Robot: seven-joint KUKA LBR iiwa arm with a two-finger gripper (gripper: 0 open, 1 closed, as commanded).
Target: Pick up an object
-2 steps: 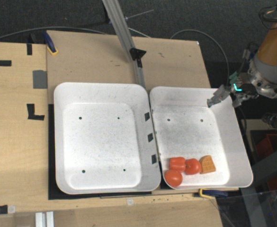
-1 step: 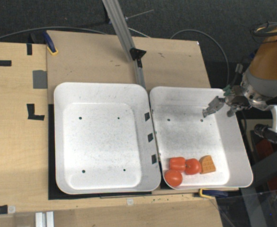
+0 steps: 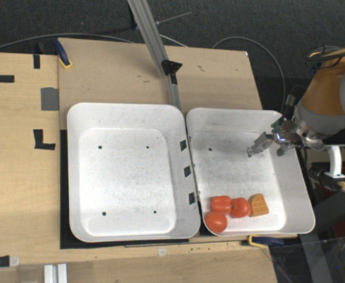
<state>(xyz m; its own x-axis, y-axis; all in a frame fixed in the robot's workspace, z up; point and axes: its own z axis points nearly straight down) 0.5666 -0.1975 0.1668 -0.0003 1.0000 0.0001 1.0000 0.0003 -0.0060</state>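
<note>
Objects for the pick sit grouped at the near edge of the right bin (image 3: pixel 290 175): three red tomato-like pieces and one orange-tan waffle-textured piece. One red piece (image 3: pixel 220 203) lies at the left of the group, a second red piece (image 3: pixel 239 207) is just beside it on the right and touching it, and a third red piece (image 3: pixel 216 221) sits lower, against the bin's near-left corner wall. The waffle-textured piece (image 3: pixel 258 205) lies at the right end of the row, touching the second red piece. The gripper (image 3: pixel 265 145) hangs over the upper right part of the same bin, well apart from the group, with nothing between its fingers; its two grey fingers point toward the left and appear spread a little, one finger (image 3: pixel 255 148) reaching down-left toward the bin floor. The arm (image 3: pixel 322 99), grey with an orange band, comes in from the right edge over the bin's right rim. The left bin (image 3: pixel 78 158) lies alongside, its right rim meeting the right bin's left rim, with small black clips along the seam. Both bins rest on the wooden counter (image 3: pixel 113 69), which carries strips of black tape on its left side. A slanted metal pole (image 3: pixel 151 34) crosses the counter from the top toward the seam between the bins.
</note>
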